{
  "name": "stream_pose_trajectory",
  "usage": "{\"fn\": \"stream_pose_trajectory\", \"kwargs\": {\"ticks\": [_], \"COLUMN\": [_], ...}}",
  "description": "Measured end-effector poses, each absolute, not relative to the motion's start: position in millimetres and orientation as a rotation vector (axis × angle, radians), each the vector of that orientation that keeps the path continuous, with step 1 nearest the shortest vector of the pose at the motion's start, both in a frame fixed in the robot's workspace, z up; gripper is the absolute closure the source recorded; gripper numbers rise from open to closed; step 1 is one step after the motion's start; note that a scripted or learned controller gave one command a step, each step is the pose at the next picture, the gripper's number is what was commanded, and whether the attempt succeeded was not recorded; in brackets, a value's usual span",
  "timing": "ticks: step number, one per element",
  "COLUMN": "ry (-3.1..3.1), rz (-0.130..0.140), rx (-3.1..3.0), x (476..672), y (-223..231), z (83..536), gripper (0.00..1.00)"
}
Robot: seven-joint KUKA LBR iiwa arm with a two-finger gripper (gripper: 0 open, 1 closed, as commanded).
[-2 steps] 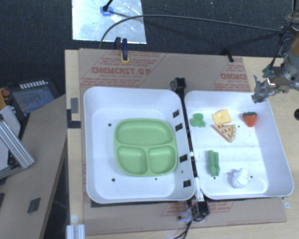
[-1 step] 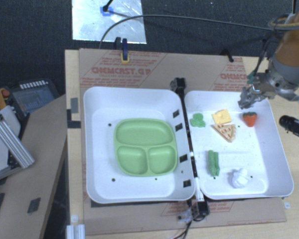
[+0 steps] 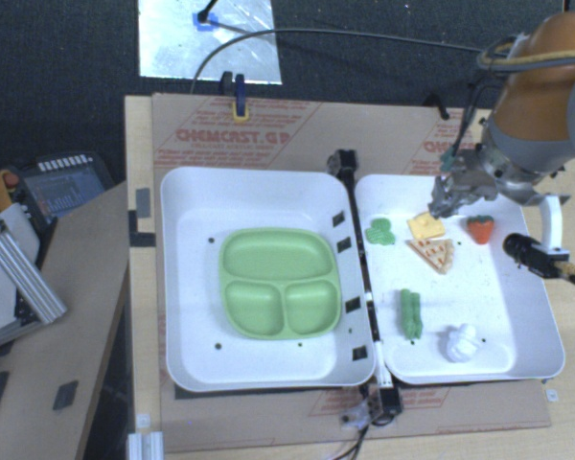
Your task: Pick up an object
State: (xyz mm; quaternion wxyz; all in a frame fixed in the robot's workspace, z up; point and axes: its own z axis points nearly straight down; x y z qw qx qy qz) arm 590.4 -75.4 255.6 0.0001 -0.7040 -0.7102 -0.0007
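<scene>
Gripper [image 3: 448, 202]: over cheese [image 3: 425, 226], right bin's far edge.
Jaws: state unreadable.
Cheese: light, stiff; grip across flat sides.

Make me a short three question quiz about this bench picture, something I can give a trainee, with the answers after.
1. True or false: the green divided tray lies in the right bin.
2. Multiple choice: which item lies nearest the hand? A) white toy B) yellow cheese block C) green long piece
3. Fill in: the red strawberry-like item lies to the camera's ____ of the cheese block.

Key: 1 false, it lies in the left bin. 2 B. 3 right.
</scene>
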Motion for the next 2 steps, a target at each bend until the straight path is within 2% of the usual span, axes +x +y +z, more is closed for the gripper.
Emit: {"fn": "stream_pose_trajectory", "kwargs": {"ticks": [2], "ry": [-2.233], "rz": [-0.003], "rx": [-2.209], "x": [584.3], "y": [47.2], "z": [252.4], "gripper": [1.0]}}
